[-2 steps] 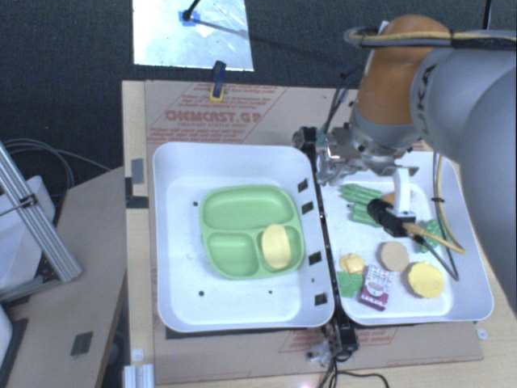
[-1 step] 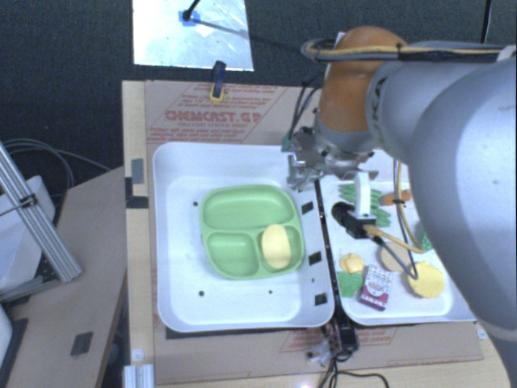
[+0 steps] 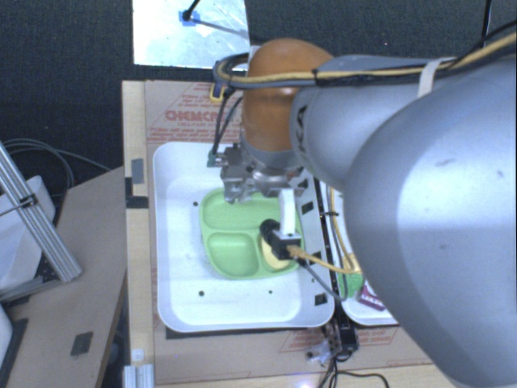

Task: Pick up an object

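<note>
Tool (image 3: 239, 191): in the camera view it hangs low over the left bin, at the far rim of the green tray; whether it is apart or together cannot be told.
Left bin (image 3: 174, 245): white and shallow, holding one thing.
Green tray (image 3: 230, 241): a divided dish lying flat near the middle of the left bin, partly under the tool.
Right bin (image 3: 362, 315): mostly hidden by the arm (image 3: 420, 184); a dark red and white item (image 3: 373, 298) lies at its near edge.
Counter: printed cardboard (image 3: 182, 113) lies under both bins.
</note>
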You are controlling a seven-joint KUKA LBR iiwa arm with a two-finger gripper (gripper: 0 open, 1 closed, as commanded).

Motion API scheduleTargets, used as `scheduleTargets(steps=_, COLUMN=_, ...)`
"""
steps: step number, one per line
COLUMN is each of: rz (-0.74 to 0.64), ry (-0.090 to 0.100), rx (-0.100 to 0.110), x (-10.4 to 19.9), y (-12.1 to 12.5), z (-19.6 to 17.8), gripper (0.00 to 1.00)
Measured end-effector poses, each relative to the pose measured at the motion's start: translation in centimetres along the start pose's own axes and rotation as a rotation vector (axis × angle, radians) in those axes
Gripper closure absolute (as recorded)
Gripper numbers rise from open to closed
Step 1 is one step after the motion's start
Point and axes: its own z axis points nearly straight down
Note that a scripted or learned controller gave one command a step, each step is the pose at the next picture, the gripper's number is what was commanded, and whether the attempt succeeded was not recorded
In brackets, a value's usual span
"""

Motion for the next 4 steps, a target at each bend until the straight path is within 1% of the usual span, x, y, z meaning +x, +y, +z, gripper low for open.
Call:
scheduleTargets(steps=1, rz=0.008, ry=-0.002, rx=-0.012, x=4.0, y=5.8, z=-5.6, gripper=1.0)
scheduleTargets(steps=2, rz=0.011, ry=-0.005, rx=-0.002, x=3.7, y=5.5, z=-5.2, gripper=0.0)
scheduleTargets(steps=3, rz=0.024, ry=-0.008, rx=0.006, x=-6.9, y=-0.2, z=-3.2, gripper=0.0)
scheduleTargets(steps=4, rz=0.023, ry=-0.007, rx=0.007, x=-14.1, y=-6.2, z=0.3, gripper=0.0)
